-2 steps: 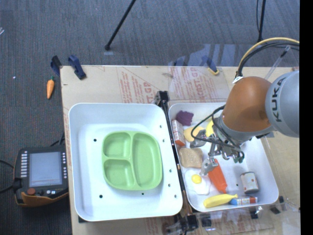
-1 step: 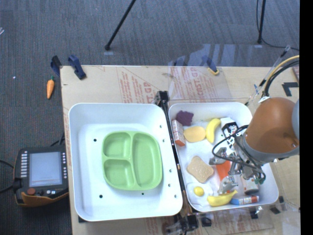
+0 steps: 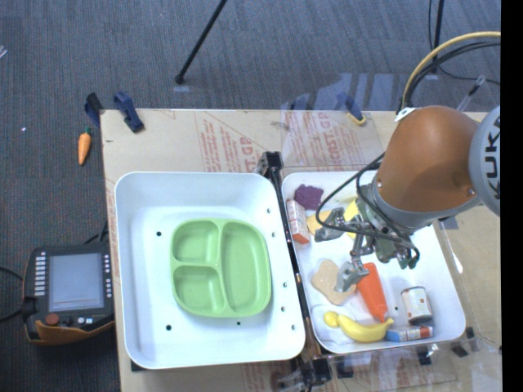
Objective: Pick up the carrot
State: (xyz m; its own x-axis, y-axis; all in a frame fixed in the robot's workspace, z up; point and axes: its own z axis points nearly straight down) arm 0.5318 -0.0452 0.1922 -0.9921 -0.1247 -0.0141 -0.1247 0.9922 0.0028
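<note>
My tool (image 3: 359, 272) hangs low in the right bin (image 3: 454, 296), metal fingers pointing down and spread apart, nothing between them. The carrot (image 3: 373, 292), a smooth orange tapered plastic piece, lies just right of and below my fingertip (image 3: 350, 278), touching or nearly so; can't tell which. A flat tan bread slice (image 3: 328, 281) sits just left of the tool, partly under that finger. Below the tool a curved yellow banana (image 3: 356, 326) lies along the bin's near wall. Right of the carrot is a small can (image 3: 415, 304), white label, lying on its side, with a thin tube-like item (image 3: 409, 333) below it by the wall. Up-left of the tool: a lumpy purple piece (image 3: 308, 195) and a small red-and-white bottle (image 3: 296, 222) against the divider edge. My orange wrist band (image 3: 429, 160) covers the bin's upper right, so that part is hidden.

Tight around the tool, items on three sides. Far left of the tool, the left bin (image 3: 131, 219) has a smooth pale green three-compartment plate (image 3: 221, 268), open floor around it. Cardboard-topped counter (image 3: 212, 133) beyond. A second small carrot (image 3: 83, 146) lies on the carpet (image 3: 98, 39) off the counter's far left corner.
</note>
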